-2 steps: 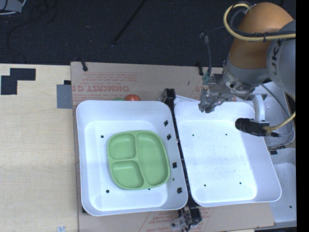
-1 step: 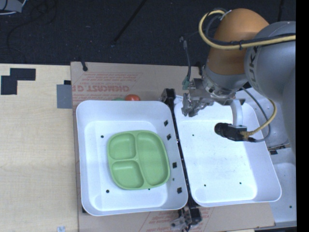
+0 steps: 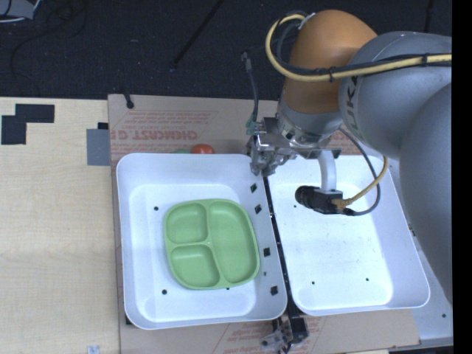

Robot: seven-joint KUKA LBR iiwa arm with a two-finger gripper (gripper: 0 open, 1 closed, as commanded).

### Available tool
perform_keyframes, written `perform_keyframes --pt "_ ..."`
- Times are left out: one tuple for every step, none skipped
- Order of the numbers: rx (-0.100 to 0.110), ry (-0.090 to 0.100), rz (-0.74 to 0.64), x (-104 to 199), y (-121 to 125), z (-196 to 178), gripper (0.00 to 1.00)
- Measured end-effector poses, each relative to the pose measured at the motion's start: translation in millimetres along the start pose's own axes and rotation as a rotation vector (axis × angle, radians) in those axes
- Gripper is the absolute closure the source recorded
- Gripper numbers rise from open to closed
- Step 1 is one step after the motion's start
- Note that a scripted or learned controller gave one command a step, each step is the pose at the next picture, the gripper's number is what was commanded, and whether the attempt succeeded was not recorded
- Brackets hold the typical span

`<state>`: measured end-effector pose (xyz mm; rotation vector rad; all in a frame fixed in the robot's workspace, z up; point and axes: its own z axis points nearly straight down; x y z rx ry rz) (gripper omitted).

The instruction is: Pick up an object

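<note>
A light green divided plate (image 3: 212,243) lies flat in the middle of the left white bin (image 3: 140,190). My gripper (image 3: 263,158) hangs at the back of the bins, right above the seam between them and behind the plate's far right corner. The grey arm with its orange band (image 3: 328,46) covers the back of the right bin (image 3: 354,279). I see nothing held at the gripper.
A small red-orange object (image 3: 201,150) sits just behind the left bin's back rim on the cardboard. A black cable connector (image 3: 318,198) hangs from the wrist over the right bin. Black clips line the seam between the bins.
</note>
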<state>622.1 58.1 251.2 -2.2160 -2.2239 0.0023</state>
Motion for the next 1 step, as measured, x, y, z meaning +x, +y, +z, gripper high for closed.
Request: perform_keyframes --pt "0.002 0.0 0.001 40.7 -10.9 10.4 1.0"
